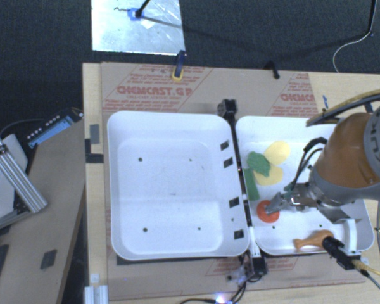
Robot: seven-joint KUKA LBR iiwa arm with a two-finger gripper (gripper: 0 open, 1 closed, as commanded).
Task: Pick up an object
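Observation:
The right bin [316, 125] holds a yellow round object [277, 151], a green block [259, 163], a flat yellow piece [270, 177], a red-orange round object [267, 212] and a brown-handled brush [313, 240]. My gripper [277, 202] reaches in from the right and sits low over the red-orange object, its tips right at that object's top edge. The arm's orange band [348, 154] hangs above the bin's right half and hides part of the floor there.
The left bin [171, 185] sits beside the right one, with a black clip divider [237, 176] between them. A cardboard sheet [158, 87] lies under both bins. A shiny metal plate [138, 16] lies on the dark floor behind the bench.

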